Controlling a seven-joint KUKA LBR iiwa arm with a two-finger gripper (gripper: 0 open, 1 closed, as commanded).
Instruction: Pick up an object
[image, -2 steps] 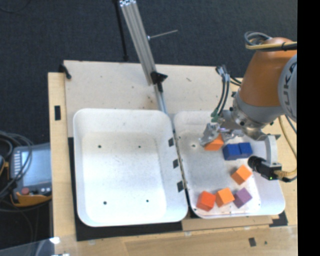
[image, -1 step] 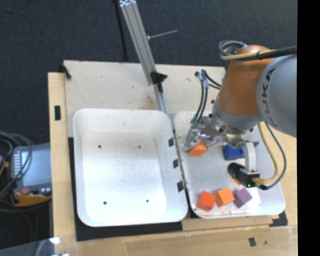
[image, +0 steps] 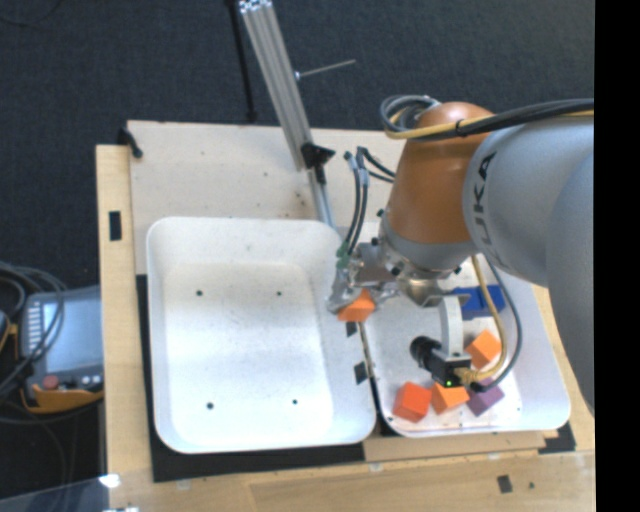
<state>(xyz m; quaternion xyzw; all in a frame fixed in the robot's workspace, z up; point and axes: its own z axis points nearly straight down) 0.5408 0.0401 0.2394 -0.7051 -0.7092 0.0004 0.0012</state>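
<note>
In the camera view, the gripper (image: 351, 298) is seen above the ridge where the two bins meet, with the grey arm and its orange band reaching in from the right and covering the far part of the right bin (image: 556, 398). The claw is clenched on a small orange block (image: 358, 309), which is gripped between the fingers and held clear of the bin floor, just right of the left bin's (image: 160, 240) right rim. The left bin's floor is marked by a few small dark dots. In the right bin, three further pieces are grouped at the near edge: an orange cube (image: 412, 402), a second orange cube (image: 450, 396) touching it on the right, and a purple block (image: 487, 399) just beyond. A third orange cube (image: 485, 350) is found a little farther back, and a blue piece (image: 482, 297) is partly hidden under the arm. A slanted aluminium rail (image: 280, 85) is fixed at the far side of the wooden bench (image: 115, 200), and a grey control unit (image: 60, 335) is seen on the floor at the left.
</note>
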